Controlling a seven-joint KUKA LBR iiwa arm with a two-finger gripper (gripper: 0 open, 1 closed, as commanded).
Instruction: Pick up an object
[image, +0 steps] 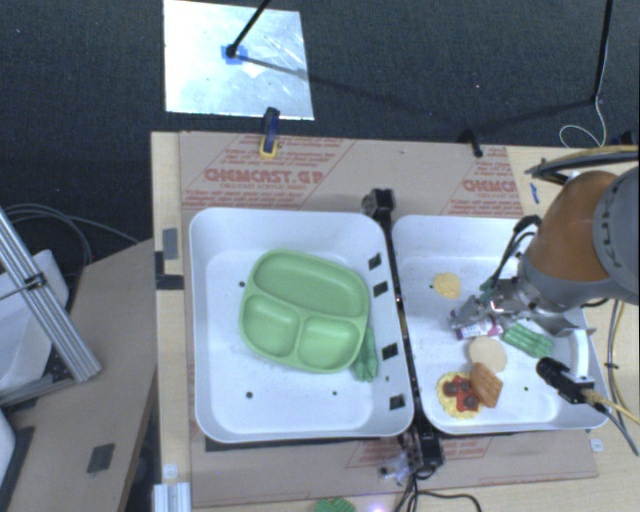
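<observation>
On the tabletop (164, 190), the left bin (205, 330) holds a green three-compartment plate (300, 310). A small green floppy piece (366, 358) lies against the plate's lower right edge. The right bin (425, 245) holds toy foods: a yellow disc (447, 287) near its upper left, a pale round piece (487, 352) in the middle, and a pizza slice (455, 395) with red toppings at the near edge. A brown wafer (489, 384) touches the pizza slice's right side. A green oblong piece (527, 340) lies just right of the pale round piece, its long axis running from upper left to lower right. A brown sheet (330, 165) under both bins bears "CHEMCAST GP" in red. The tool (478, 318) is low in the right bin between the yellow disc and the pale round piece; I cannot tell whether it is released or clenched.
</observation>
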